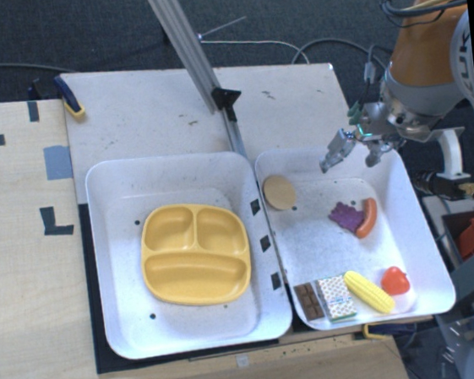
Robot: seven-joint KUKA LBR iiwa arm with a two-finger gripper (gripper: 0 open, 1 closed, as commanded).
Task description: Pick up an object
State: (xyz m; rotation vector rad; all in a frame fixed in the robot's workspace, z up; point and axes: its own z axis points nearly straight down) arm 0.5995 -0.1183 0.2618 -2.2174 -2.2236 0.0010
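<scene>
A robotics lab: a plywood worktop (23, 251) marked with grey tape patches (58, 161) carries two white bins (111, 241), cables (306, 49) trail over dark carpet (74, 29), and an aluminium rail (186, 41) rises by the industrial arm (429, 44).

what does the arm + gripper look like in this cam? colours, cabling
The arm enters from the right: a rounded orange band above a grey wrist section. Dark cables loop around its upper part. The gripper is a small grey metal unit with a tiny teal spot on its body and two slim grey fingers. Part of a dark letter marking shows on the grey link at the frame's edge.
</scene>
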